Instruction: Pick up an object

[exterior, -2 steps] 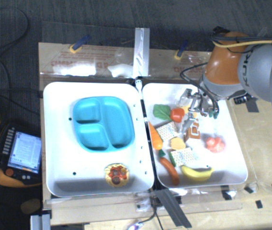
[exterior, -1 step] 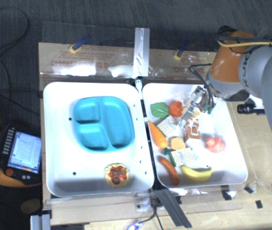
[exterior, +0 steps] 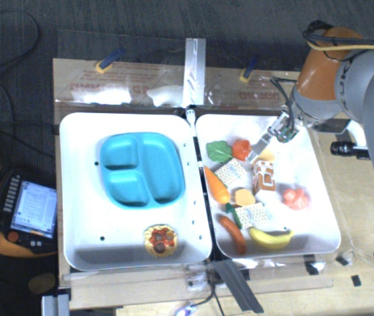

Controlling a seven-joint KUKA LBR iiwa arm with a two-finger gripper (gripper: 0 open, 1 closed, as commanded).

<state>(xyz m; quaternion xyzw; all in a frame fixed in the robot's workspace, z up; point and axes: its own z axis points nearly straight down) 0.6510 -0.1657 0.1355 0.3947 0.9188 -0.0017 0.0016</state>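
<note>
The grey arm with its orange band [exterior: 320, 71] reaches in from the right, most of it cut off by the picture's edge, and ends in a slim metal pincer [exterior: 256, 151] slanting down and to the left into the right shallow white bin [exterior: 324, 196]. Its tip is small and blurred, so whether it is spread or closed cannot be told, and nothing can be made out between its fingers.

Just left of the tip lies a small red round toy tomato [exterior: 241, 148], close enough that touching or apart is unclear, and further left a green leafy toy vegetable [exterior: 218, 151]. Just below the tip stands a brown and white printed carton [exterior: 264, 175], with a pale patterned box [exterior: 231, 172] to its left. An orange toy carrot [exterior: 216, 184] lies by the bin's left wall. Lower still are a small orange block [exterior: 244, 197], a second patterned box [exterior: 252, 214], a red sausage-shaped toy [exterior: 232, 233] and a yellow toy banana [exterior: 269, 237]. A blurred red-pink round fruit [exterior: 295, 197] sits down and right of the tip.

Well left of the pincer, the left white bin [exterior: 81, 242] bears a blue three-part plastic tray [exterior: 142, 168] and a small round toy pizza [exterior: 160, 239].
</note>
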